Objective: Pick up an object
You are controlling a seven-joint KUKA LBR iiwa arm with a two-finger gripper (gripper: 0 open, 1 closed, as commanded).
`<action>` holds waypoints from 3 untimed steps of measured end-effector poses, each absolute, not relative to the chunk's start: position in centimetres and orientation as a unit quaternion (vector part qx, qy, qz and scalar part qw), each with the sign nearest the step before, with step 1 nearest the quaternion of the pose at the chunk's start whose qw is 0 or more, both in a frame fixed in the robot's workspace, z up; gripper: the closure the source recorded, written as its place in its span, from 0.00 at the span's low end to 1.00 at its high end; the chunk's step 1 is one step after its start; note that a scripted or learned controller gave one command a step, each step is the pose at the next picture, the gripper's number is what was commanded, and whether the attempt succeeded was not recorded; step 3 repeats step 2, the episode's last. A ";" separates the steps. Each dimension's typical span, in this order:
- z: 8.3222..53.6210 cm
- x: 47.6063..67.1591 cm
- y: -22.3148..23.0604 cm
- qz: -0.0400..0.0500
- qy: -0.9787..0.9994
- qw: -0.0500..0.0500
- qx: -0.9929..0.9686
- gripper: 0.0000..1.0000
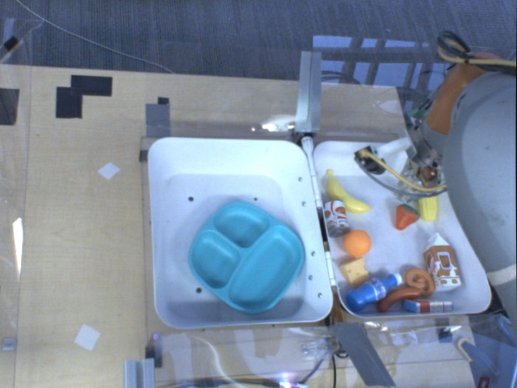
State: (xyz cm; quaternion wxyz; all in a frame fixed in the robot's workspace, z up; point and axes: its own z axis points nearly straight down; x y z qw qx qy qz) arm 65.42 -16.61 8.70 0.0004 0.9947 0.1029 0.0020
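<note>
A blue divided plate (246, 255) is seen in the left bin (174, 164); the right bin (477, 285) holds the candidates, with a banana (343, 194) and small can (335, 217) by its left wall, an orange ball (357, 243) mid-bin, and a blue bottle (373, 290) and carton (442, 267) toward the bench's near edge. The hand (422, 170) is placed over the right bin's far right corner, above a red-orange toy (406, 216) and yellow piece (428, 208); nothing is seen held, and its opening cannot be told. The approach step is judged in hand; next, a descent onto one object and a closing grip are called for.

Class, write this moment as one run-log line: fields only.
arm: grey arm above right white bin | left white bin: blue three-compartment plastic plate | grasp: none seen
</note>
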 end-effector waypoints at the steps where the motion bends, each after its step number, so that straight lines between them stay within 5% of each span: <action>1: 8.8 66.0 -11.0 0.003 0.104 -0.001 0.995 1.00; 3: 8.8 66.3 -9.2 0.003 0.102 -0.001 0.995 1.00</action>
